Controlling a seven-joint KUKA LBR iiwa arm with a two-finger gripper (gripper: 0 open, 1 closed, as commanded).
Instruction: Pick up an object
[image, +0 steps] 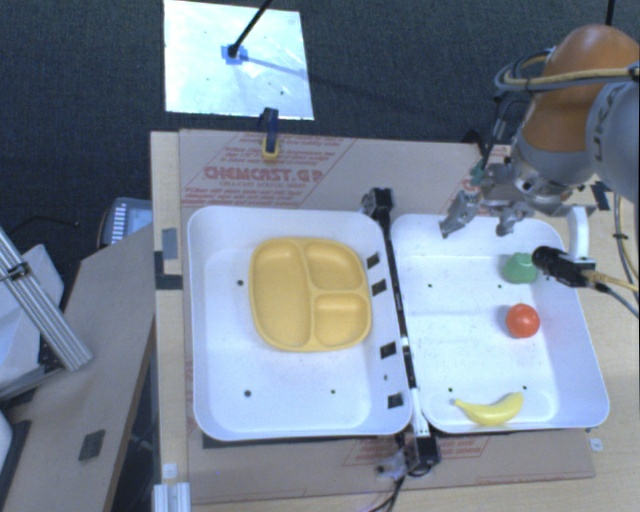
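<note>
Three objects lie in the right bin (450, 330): a green rounded piece (519, 267) near its back right, an orange-red ball (522, 320) just in front of that, and a yellow banana (490, 408) near the front edge. My gripper (481, 218) hangs over the back edge of this bin, left of the green piece and apart from it. Its two fingers are spread with nothing between them, so it is open.
The left bin (220, 330) holds a yellow divided plate (308, 294). A black clamp strip (393, 300) runs between the bins. The arm's orange band and grey wrist (570, 90) loom over the back right corner. A shiny sheet (238, 60) lies behind the bench.
</note>
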